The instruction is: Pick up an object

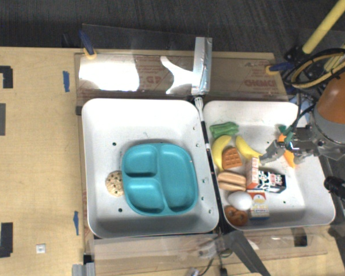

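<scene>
A: Left bin (98, 119), contents?

B: One teal divided plate (159, 177), three compartments, lying flat near the middle. One cookie (114, 183), touching the plate's left edge.

A: Right bin (316, 209)?

B: Along its left wall, far to near: green item (223, 129), kind unclear; two yellow bananas (220, 149), one curving toward the bin's middle; waffle piece (232, 158); hot dog (232, 180); white egg (239, 200); brown round item (237, 215) at the near corner. Just right of these: a slim carton (252, 172) lying flat, a black-and-white milk carton (271, 180), a small box with orange top (259, 203).

A: Arm?

B: Enters from the right; orange band (338, 103) at the frame edge. The gripper (282, 147) sits low over the right bin's far-right area, pointing left, near the milk carton and apart from it.

A: Gripper state?

B: Cannot tell how far it is open. A small orange piece (290, 157) shows at the gripper; whether it is held, or an object at all, cannot be told.

A: Tabletop (29, 154)?

B: Wood-coloured, with black and blue tape marks.
</scene>
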`<action>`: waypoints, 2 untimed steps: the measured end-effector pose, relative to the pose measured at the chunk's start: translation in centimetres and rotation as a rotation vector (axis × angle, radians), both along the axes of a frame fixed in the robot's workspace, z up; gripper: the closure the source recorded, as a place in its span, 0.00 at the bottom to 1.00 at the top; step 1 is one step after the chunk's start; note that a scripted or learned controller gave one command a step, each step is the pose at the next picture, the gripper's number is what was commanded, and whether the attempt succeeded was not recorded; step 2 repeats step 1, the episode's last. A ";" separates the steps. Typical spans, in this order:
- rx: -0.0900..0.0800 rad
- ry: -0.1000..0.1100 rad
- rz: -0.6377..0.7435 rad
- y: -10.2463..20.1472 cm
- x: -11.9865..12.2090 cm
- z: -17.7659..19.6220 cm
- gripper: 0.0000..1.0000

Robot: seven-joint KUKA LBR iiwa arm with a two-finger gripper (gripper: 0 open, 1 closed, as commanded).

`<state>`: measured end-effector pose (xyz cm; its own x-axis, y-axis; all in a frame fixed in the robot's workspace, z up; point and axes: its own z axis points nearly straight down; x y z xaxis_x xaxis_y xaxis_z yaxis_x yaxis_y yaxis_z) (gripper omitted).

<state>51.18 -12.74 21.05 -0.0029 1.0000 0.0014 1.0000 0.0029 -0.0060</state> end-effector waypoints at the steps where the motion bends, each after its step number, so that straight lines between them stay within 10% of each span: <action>1: 0.001 0.003 0.117 2.0 2.3 -6.4 0.00; 2: 0.001 0.003 0.117 2.0 2.3 -6.4 0.00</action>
